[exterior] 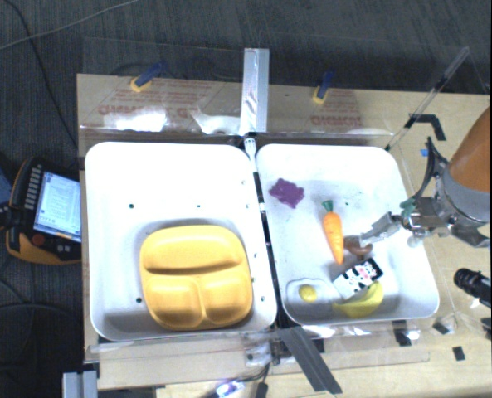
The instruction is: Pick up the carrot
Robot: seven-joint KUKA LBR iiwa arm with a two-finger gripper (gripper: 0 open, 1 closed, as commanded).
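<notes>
The arm [470, 181] is cut off at the right edge and its gripper [363, 243], low in the right bin [411, 222], is too blurred to read as open or closed, while the carrot [333, 232] lies free just left of it, green top pointing away

Two white bins [104, 222], one carrot [333, 232], one purple piece [287, 193], one yellow loaf-shaped block [196, 274], one banana [360, 302]

Even overhead light, soft shadows, slightly grainy
</notes>
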